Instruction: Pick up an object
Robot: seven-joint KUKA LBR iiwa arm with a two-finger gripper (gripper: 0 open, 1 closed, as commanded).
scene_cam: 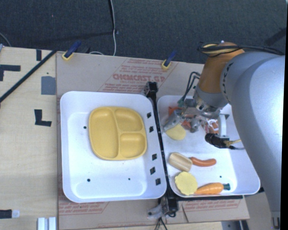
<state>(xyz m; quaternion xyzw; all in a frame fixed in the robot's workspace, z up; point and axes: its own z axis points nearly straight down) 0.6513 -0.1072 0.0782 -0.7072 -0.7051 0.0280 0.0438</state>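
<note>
The left bin holds 1 yellow divided plate. In the right bin, the gripper hangs over a pale yellow piece; its opening cannot be told. Below lie a bread roll, sausage, yellow disc and carrot.

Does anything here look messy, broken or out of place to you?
Nothing stands out. The yellow divided plate lies flat in the left bin. The toy foods, a bread roll, a sausage, a carrot and a yellow round piece, lie loosely scattered in the right bin, with the gripper above them.
</note>
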